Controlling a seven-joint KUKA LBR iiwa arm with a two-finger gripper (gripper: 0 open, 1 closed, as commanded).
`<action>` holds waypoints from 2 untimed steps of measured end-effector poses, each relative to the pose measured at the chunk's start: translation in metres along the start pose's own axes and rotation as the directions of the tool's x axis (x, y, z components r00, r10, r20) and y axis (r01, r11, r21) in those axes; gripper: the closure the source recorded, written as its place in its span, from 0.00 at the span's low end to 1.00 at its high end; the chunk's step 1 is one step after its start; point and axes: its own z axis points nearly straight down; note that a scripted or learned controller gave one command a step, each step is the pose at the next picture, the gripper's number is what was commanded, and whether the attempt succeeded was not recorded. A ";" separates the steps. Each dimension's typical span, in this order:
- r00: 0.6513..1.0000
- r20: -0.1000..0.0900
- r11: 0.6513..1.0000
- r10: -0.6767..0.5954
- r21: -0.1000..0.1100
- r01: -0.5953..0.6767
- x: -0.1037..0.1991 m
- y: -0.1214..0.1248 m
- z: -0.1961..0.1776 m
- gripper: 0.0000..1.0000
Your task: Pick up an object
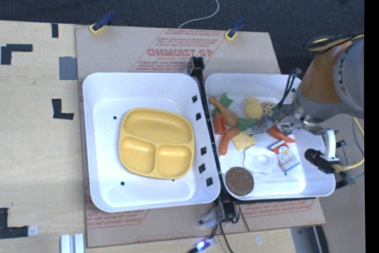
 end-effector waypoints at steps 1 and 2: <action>1.000 0.003 1.000 0.000 -0.014 0.000 -0.001 0.004 -0.015 1.00; 1.000 -0.003 1.000 0.000 0.004 0.000 -0.006 0.010 -0.076 1.00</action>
